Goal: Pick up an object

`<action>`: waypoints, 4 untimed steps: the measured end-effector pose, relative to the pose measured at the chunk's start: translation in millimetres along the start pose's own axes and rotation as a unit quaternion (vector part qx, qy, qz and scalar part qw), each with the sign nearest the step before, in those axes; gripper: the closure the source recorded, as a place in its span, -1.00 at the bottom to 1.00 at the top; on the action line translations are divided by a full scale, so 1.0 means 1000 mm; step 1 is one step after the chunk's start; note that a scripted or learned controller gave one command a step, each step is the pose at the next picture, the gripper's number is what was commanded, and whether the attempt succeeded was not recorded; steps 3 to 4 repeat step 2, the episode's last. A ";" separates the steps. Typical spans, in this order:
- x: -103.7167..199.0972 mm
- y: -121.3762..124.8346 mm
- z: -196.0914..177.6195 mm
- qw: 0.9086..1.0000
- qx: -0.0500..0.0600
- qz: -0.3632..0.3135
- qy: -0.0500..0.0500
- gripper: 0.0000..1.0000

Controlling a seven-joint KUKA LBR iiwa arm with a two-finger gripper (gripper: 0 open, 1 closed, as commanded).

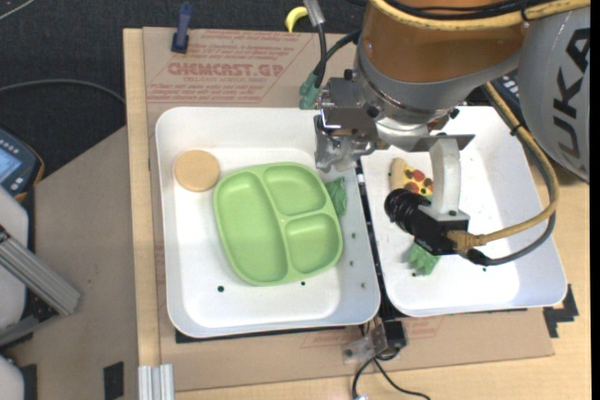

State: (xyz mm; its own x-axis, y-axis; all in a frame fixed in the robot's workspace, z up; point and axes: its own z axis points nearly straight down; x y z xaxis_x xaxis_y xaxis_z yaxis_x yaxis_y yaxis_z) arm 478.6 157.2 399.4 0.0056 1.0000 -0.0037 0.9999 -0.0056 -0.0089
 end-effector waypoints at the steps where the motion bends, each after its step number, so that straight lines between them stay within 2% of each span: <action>1: 0.003 0.001 -0.015 1.000 -0.006 -0.003 0.002 1.00; 4: 0.004 0.001 -0.026 1.000 -0.007 -0.004 0.002 1.00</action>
